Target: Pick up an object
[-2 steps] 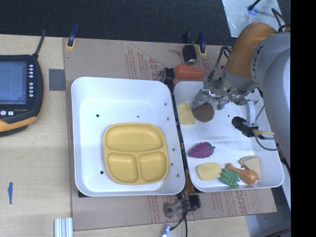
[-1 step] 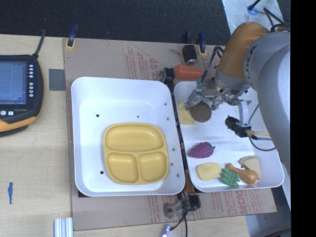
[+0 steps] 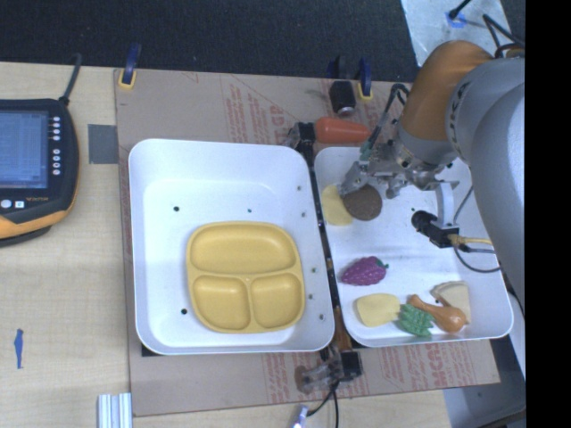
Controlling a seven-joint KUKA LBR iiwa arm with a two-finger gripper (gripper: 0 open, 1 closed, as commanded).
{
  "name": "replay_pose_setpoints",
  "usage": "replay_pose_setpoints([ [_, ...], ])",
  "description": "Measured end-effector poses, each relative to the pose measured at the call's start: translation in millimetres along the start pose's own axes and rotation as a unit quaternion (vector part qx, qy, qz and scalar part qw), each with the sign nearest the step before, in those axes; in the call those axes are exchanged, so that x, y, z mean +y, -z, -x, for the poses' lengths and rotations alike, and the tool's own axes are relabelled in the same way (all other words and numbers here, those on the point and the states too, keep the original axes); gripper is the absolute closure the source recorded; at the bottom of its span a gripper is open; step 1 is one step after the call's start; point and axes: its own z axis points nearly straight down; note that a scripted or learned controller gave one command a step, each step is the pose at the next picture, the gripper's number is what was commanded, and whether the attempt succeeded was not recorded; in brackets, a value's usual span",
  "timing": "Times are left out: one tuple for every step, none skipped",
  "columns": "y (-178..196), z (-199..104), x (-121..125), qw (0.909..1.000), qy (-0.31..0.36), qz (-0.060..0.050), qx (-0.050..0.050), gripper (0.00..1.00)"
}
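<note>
Brown round piece point(image 3: 364, 204): item lying in the upper left part of the right bin point(image 3: 500, 328), just beside a pale yellow piece point(image 3: 334, 207) that rests against the bin's left wall. This looks the likeliest target, since the gripper point(image 3: 370, 178) sits directly over its upper edge.

Fingers: state cannot be told; the metal of the wrist and the slant of the view hide whether they are spread or pressed together, and nothing is visibly pinched between them.

Relation: brown piece shows below and slightly left of the gripper body, perhaps touching it, though contact cannot be confirmed.

Handling note, as a judgement: a good pick calls for centring over the brown piece so that it falls between both fingers, clear of the pale yellow neighbour and the bin wall, then closing fully before any lift.

Other stock, right bin: purple grape cluster point(image 3: 363, 271), yellow wedge point(image 3: 377, 308), green piece point(image 3: 415, 321).

Left bin point(image 3: 152, 239): yellow divided tray point(image 3: 245, 275).
</note>
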Motion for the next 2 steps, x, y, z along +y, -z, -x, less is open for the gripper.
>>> replay_pose_setpoints([
  [13.5, -0.4, 2.1, 1.0, 0.002, 0.002, 0.0, 1.0],
  [13.3, -0.6, 2.0, 1.0, 0.003, 0.002, 0.0, 0.0],
])
